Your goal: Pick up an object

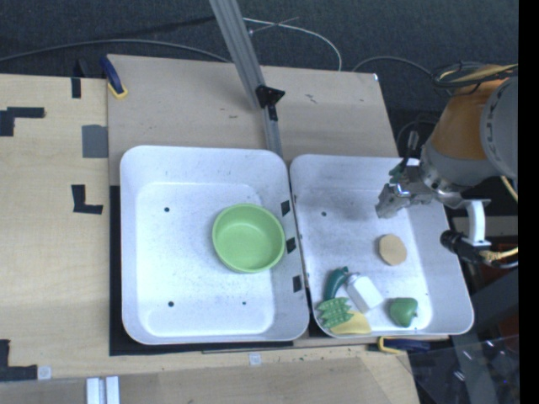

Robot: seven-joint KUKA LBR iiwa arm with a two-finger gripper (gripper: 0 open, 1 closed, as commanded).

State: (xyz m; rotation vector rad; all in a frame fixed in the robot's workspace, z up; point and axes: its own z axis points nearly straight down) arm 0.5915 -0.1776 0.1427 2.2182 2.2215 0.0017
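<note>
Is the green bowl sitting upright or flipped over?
Upright: the green bowl in the left bin shows its open hollow and rim facing up.

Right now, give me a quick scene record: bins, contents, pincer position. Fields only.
left bin: holds a green bowl, upright, right of centre
right bin: tan round piece, small green object, white block, green and yellow toy
clutter: the last three sit along the near edge, the tan piece apart from them
pincer: over the right bin's far right part, above the tan piece in the view
held: nothing visibly between the fingers
</note>
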